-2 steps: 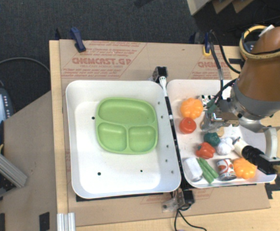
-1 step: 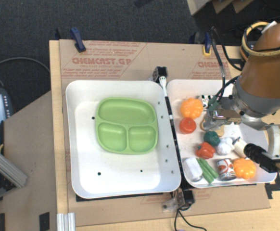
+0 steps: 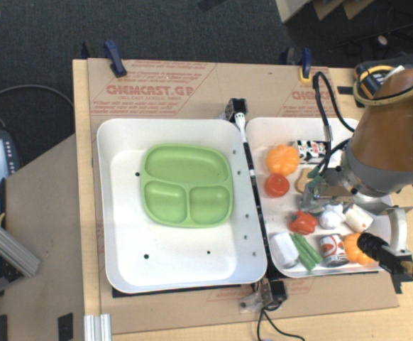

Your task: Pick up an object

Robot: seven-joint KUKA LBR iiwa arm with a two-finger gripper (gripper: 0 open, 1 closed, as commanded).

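Hovering hand (image 3: 318,196), grip state unclear, low over right bin (image 3: 263,130) beside red pepper (image 3: 303,223).

objects: orange pepper (image 3: 282,159) | red tomato (image 3: 277,185) | red pepper (image 3: 303,224) | green stalks (image 3: 306,251) | all in right bin (image 3: 263,130)

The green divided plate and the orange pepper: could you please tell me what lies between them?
In the camera view, between the green divided plate and the orange pepper lie bare white bin floor and the two bins' adjoining rims.
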